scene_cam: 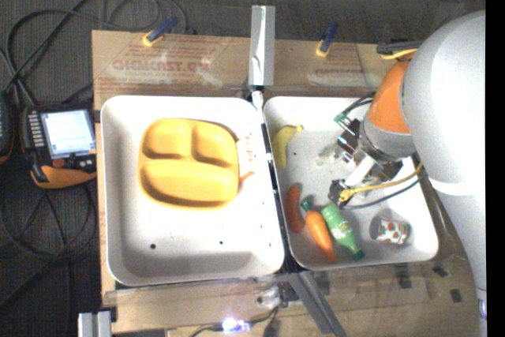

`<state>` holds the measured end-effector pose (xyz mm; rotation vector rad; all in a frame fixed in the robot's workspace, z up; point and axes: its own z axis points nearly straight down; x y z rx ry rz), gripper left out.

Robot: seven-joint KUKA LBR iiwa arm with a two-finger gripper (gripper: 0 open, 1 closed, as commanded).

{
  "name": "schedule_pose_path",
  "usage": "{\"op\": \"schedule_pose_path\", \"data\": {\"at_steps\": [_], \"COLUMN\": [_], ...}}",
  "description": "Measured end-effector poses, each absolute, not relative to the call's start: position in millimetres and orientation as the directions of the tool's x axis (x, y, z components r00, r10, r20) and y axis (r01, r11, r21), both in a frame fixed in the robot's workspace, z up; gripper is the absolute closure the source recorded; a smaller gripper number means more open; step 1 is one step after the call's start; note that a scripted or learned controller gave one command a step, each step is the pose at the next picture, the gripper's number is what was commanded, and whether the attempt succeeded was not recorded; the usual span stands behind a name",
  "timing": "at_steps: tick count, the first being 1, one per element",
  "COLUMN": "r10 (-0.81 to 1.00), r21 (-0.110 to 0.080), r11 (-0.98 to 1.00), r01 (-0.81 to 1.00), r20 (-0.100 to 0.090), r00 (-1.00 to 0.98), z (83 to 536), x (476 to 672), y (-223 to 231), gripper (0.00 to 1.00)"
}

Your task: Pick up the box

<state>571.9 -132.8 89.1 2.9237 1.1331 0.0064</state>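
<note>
A pale flat thing with red print (pixel 247 156), which may be the box, leans against the right wall of the left bin (pixel 118 193), next to the yellow divided plate (pixel 189 162). My gripper (pixel 346 140) hangs over the upper middle of the right bin (pixel 426 249), well to the right of that pale thing and apart from it. The grey arm with its orange band (pixel 388 108) comes in from the right and hides the bin's far right corner.
In the right bin lie a banana (pixel 282 142) at the upper left, a red-brown sausage (pixel 293 208), a carrot (pixel 317 228), a green bottle (pixel 342 229) and a small white thing with red marks (pixel 389 230) along the front.
</note>
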Motion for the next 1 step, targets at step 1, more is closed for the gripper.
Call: {"op": "schedule_pose_path", "data": {"at_steps": [1], "r10": [0.636], "r21": [0.006], "r11": [-0.772], "r01": [0.636], "r20": [0.001], "r00": [0.772], "z": [90.4], "x": [520.2], "y": [-173.6], "gripper": [0.00]}}
